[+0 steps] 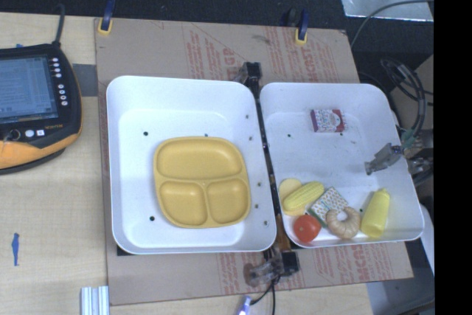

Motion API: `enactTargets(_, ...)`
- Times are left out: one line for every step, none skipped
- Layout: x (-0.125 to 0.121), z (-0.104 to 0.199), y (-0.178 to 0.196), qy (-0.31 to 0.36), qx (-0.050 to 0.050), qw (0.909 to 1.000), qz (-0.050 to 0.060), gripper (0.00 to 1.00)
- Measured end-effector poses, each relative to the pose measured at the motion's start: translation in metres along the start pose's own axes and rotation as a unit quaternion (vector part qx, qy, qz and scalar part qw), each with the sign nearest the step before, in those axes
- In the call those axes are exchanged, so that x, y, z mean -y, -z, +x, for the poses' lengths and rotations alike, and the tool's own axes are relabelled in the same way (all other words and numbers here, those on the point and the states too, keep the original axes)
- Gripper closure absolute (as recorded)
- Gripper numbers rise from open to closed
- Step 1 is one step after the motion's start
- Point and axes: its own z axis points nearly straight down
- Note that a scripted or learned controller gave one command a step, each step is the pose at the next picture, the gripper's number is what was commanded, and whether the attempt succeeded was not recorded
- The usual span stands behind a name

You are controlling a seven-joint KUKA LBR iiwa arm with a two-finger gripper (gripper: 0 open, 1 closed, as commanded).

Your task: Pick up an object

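The small grey two-finger gripper (382, 158) hovered at the right bin's (295, 96) right edge; whether it was spread or pressed together, I could not tell. The toys, including a yellow plastic bottle (375, 213), red tomato (307, 229) and yellow corn cob (303, 196), lay clustered in that bin's near part.

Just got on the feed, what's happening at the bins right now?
The tool sits at the right bin's right edge, low over the floor, with nothing between its fingers. The toy food lies clustered at that bin's near edge: corn, tomato, yellow bottle. A small packet lies apart. The left bin holds a yellow tray.
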Motion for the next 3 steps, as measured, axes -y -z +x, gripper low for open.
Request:
enactTargets(-0.093,0.073,-0.054,0.002,0.000,1.0000,0.000,0.00)
enactTargets(-0.153,0.019,-0.066,-0.002,0.000,1.0000,-0.001,0.00)
enactTargets(-0.154,0.019,-0.055,0.000,0.000,1.0000,0.000,1.00)
